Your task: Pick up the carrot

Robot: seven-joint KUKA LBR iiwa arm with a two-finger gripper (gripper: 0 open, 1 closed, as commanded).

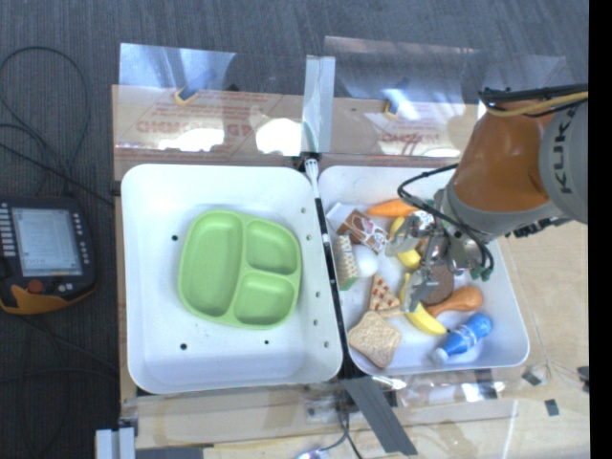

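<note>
Two white bins sit side by side on the bench (564,285). The left bin (153,285) holds a green tray (241,269) with three compartments, lying near its middle. The right bin (512,338) holds a jumble of toy food.

The carrot (390,207) lies near the upper middle of the right bin, orange, pointing left to right, just above a brown packet (360,229). Lower down are a pizza slice (383,295), a slice of bread (375,338), a banana (425,319), a chicken leg (458,301) and a blue bottle (465,338) at the lower right.

The arm (507,165) comes in from the right of the frame, its orange band over the upper right part of the right bin. The jaws (432,266) hang over the middle of the right bin, below and to the right of the carrot, among the food. How far they stand open cannot be told, nor whether anything lies between them.

A pendant (43,251) with a screen lies on the floor at the left edge of the frame.
</note>
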